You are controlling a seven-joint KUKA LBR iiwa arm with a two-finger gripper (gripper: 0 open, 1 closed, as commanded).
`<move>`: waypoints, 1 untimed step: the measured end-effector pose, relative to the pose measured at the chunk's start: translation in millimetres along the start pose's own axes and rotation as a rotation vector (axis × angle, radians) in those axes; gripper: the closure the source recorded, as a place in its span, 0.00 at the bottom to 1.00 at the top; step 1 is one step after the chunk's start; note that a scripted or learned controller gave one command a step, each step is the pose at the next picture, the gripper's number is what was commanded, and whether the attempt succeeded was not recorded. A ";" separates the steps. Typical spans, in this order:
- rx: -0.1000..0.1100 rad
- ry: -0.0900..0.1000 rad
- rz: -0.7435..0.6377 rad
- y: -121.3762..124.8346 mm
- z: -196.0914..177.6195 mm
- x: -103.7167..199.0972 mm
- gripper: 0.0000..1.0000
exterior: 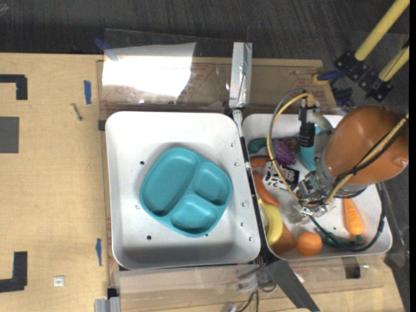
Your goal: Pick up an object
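- Left bin [123, 174]: shallow white tray on the bench's middle, bearing a teal divided plate [186, 190] flat at its centre, three compartments up; likely parked apart from the clutter as a drop-off place.
- Clear plastic sheet [149, 77]: laid along the far edge of the left bin, glare across it; purpose not evident.
- Right bin [383, 236]: touching the left bin along its right edge, crowded with small toy foods, the stock to pick from.
- Banana [274, 223]: yellow, along the near-left wall of the right bin, just beside an orange [310, 243] at the near edge.
- Black-and-white patterned piece [281, 174]: near the left wall, with a purple item [285, 149] behind it toward the far edge; no readable writing or brand on either.
- Gripper [313, 197]: lowered into the middle of the right bin among the objects, cables looping above; finger opening cannot be told under the wrist hardware, and nothing seen between them.
- Arm [361, 145]: orange band over the right half of the bin, hiding what lies beneath.
- Carrot [353, 218]: near the right wall, tip toward the near edge, apart from the gripper.
- Judged step: descent toward a pick; no object lifted yet.
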State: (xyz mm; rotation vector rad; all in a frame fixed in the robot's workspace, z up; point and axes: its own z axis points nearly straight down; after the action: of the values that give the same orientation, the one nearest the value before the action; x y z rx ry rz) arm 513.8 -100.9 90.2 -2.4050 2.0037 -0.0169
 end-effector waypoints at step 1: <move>-0.007 0.002 0.219 -20.7 0.8 3.3 1.00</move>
State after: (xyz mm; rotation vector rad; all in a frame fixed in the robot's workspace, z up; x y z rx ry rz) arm 534.7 -100.4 89.7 -2.1759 2.2584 -0.0095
